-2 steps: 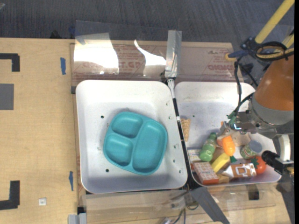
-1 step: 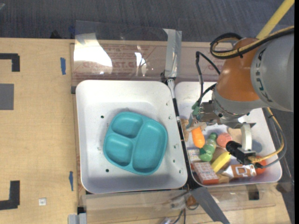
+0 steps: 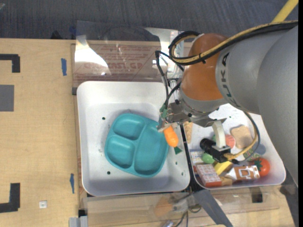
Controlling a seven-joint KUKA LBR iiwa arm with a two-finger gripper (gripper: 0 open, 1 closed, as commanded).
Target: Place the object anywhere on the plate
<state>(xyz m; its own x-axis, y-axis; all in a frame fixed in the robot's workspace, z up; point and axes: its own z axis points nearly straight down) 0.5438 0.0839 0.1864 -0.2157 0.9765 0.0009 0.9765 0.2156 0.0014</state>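
Carrot: small, orange, green stem end, tilted at teal plate right rim. Gripper directly above; jaw state indeterminable.

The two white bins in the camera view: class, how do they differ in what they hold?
The left bin holds one teal divided plate, with an orange carrot at the plate's right edge, under the gripper. The right bin holds a crowded pile of small items. Both bins are shallow and white, side by side.

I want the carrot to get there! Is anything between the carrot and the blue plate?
Nothing visible blocks it. The toy carrot hangs under the gripper, right at the teal plate's right edge, with no object between them.
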